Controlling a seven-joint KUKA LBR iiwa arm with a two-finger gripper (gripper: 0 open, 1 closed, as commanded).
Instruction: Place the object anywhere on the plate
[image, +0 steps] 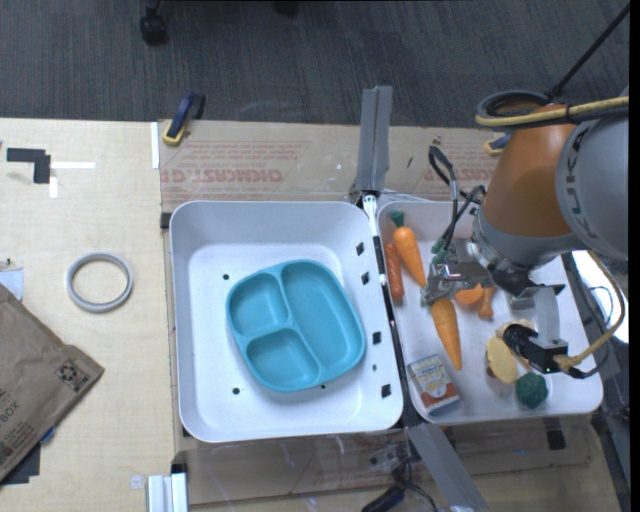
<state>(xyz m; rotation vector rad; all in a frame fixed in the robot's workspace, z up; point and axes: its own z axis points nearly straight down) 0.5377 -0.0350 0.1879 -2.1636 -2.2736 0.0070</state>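
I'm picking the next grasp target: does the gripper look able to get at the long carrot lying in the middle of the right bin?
Probably yes. The gripper hangs just above the upper end of that carrot, whose top lies bare with nothing stacked on it. The small carton near its lower tip might crowd a grasp there.

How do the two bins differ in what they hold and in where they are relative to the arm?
The left bin holds one blue divided plate; the right bin holds several small items, carrots among them. The arm reaches over the right bin, while the left bin lies beside it, away from the arm. Both bins are shallow and white.
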